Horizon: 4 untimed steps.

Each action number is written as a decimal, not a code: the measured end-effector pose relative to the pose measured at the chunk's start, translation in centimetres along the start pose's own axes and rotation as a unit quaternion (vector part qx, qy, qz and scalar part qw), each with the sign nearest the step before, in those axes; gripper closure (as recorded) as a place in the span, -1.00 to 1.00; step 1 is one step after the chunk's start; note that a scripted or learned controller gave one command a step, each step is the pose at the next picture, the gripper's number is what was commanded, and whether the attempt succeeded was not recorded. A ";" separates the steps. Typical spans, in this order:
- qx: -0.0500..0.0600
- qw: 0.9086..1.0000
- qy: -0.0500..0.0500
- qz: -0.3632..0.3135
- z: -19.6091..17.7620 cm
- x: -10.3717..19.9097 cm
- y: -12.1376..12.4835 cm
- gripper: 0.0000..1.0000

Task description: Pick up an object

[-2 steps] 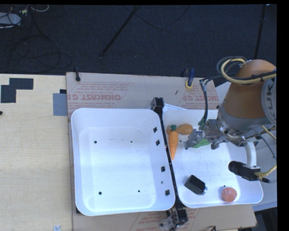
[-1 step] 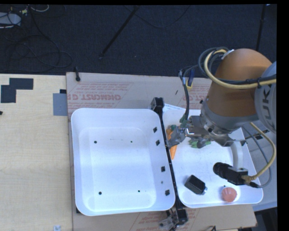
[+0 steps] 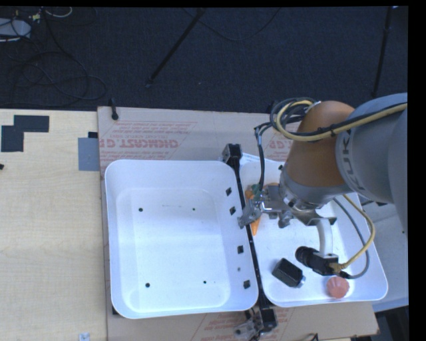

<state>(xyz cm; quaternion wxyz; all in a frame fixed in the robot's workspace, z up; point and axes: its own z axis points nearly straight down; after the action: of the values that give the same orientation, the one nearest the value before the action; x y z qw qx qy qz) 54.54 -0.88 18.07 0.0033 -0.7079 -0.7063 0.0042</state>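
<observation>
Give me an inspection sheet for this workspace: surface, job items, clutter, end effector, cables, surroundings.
Surface: left bin and right bin, both white, side by side on printed cardboard over a pale bench.
Job's things: in the right bin, a black block, a pink round thing and an orange thing partly hidden by the arm.
Clutter: nothing seen.
End effector: low at the right bin's left edge, near the orange thing.
Cables: yellow and black cables loop over the wrist; dark cables lie on the floor.
Surroundings: dark floor behind the bench; black and grey patches on the bench.
</observation>
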 end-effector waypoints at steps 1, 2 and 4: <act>-0.006 1.000 -0.001 0.000 -0.7 -6.3 5.2 -1.00; -0.001 1.000 0.002 0.000 -0.6 -3.4 -0.2 -1.00; 0.003 1.000 0.002 0.001 -4.1 -9.4 -6.8 -1.00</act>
<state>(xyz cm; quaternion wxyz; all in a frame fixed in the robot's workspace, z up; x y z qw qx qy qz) 47.78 -10.28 22.23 0.0069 -0.7085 -0.7056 0.0046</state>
